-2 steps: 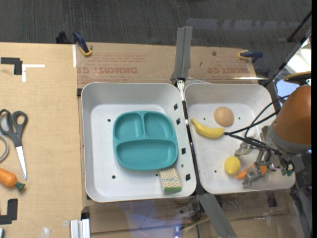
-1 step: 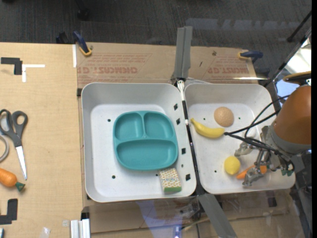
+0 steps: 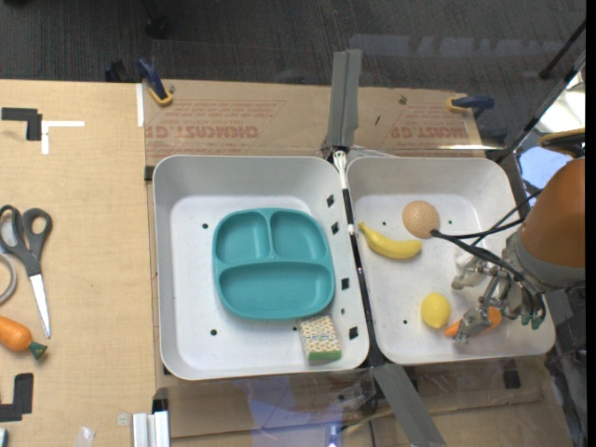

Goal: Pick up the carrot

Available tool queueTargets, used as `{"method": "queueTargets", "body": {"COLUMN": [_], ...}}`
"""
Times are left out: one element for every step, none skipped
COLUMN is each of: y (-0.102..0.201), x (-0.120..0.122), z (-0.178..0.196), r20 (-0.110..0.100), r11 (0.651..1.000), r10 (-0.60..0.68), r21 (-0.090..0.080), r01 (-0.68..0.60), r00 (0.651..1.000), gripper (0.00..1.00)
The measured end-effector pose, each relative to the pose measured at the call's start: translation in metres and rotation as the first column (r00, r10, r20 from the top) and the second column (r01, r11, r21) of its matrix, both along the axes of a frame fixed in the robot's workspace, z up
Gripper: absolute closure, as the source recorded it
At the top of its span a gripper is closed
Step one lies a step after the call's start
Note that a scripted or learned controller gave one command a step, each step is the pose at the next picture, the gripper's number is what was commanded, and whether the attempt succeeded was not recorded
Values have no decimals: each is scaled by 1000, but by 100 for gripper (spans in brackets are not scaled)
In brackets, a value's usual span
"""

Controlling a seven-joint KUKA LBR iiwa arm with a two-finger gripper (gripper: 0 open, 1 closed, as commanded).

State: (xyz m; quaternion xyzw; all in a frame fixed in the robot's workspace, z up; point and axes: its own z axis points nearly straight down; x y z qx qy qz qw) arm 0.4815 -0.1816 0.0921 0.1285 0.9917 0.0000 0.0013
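Observation:
A small orange carrot point(image 3: 454, 329) lies near the front edge of the right bin point(image 3: 410, 343), just right of a yellow lemon point(image 3: 434, 310). Only its left tip and a bit of orange further right show, because my gripper point(image 3: 477, 304) hangs directly over it. The gripper is low in the bin's front right corner, with the arm's orange band point(image 3: 563, 217) behind it. How the gripper stands around the carrot is hidden by its own metal parts and cables.
The right bin also holds a banana point(image 3: 391, 243) and a tan egg-like ball point(image 3: 420, 218). In the left bin point(image 3: 177, 277) sit a teal divided plate point(image 3: 274, 263) and a sponge point(image 3: 320, 339). Scissors point(image 3: 28, 259) and another carrot point(image 3: 14, 334) lie on the bench at far left.

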Motion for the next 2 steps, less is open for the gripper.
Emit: {"method": "queueTargets", "body": {"y": [1, 57], "x": [2, -3], "z": [9, 40], "r20": [3, 0], "r11": [1000, 970], "r10": [4, -241], "r21": [-1, 0], "r01": [-4, 241], "r00": [1000, 970], "gripper": [100, 100]}}
